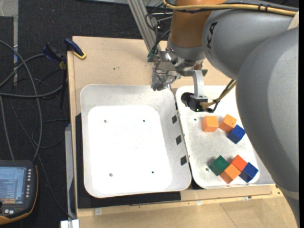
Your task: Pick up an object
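Observation:
Several small cubes lie in the right bin (198,141). An orange cube (210,123), a second orange cube (228,122) and a blue cube (236,134) sit near its middle. A green cube (219,165), two orange cubes (239,163) (230,173) and a blue cube (249,172) cluster at its front. My gripper (160,83) hangs at the far edge of the bins, over the back right corner of the left bin (95,141), well away from the cubes. I see no cube at the gripper.
The big grey arm covers the right side of the view and part of the right bin. A black fitting (190,101) with a cable hangs over the right bin's back corner. Blue clamps (71,46) sit at the bench's far left.

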Robot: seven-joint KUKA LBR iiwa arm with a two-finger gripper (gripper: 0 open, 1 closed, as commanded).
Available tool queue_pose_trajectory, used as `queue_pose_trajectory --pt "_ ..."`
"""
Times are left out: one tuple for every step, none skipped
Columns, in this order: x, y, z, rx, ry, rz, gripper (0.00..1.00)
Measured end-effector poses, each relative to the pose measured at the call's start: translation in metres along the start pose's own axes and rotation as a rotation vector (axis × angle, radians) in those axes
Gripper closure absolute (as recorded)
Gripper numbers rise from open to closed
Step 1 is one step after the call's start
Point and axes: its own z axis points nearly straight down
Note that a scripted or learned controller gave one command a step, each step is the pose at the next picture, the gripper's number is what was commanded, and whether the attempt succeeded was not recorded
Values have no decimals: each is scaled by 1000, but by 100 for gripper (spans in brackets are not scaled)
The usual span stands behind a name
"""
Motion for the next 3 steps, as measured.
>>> queue_pose_trajectory --pt "2 3 -3 0 -2 4 100" --pt "-7 2 3 3 -3 8 100" --pt "-6 2 3 2 -2 6 0"
